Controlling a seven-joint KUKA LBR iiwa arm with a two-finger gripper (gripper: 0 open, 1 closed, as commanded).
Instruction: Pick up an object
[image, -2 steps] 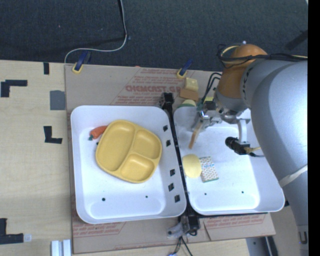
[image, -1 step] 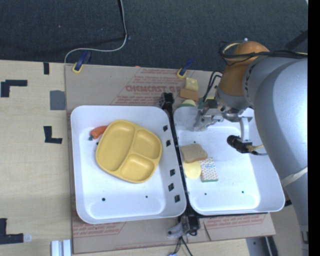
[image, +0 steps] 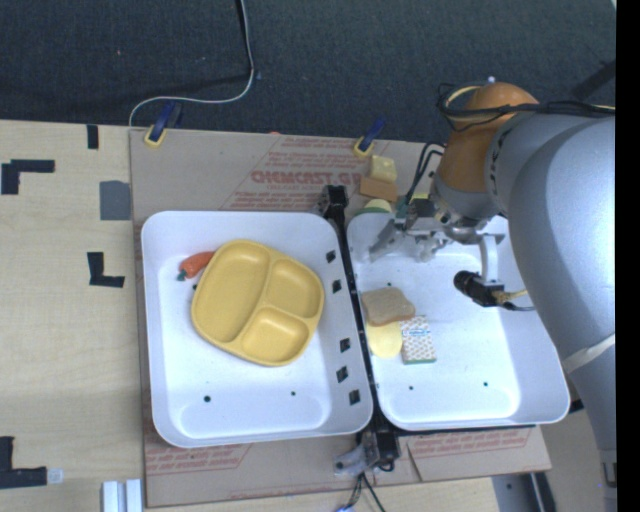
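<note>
Bins sit side by side, the left bin (image: 165, 330) holding a yellow divided plate (image: 258, 301) over an orange carrot (image: 196, 263), the right bin (image: 500, 395) holding a bread slice (image: 388, 304), a yellow piece (image: 385, 340), a patterned sponge (image: 419, 341) and, near its far wall, the gripper (image: 400, 238), grasp undeterminable.

Two shallow white plastic bins sit side by side across the middle of the frame: the left bin (image: 165, 400) and the right bin (image: 500, 395). The left bin holds one yellow three-compartment plastic tray (image: 258, 302) and one small orange carrot-shaped piece (image: 195, 263) just above the tray's upper left edge. Near the left side of the right bin lie three things: one tan slice of toy bread (image: 387, 305), one round pale yellow piece (image: 384, 340), and one small patterned white packet (image: 419, 341).
</note>
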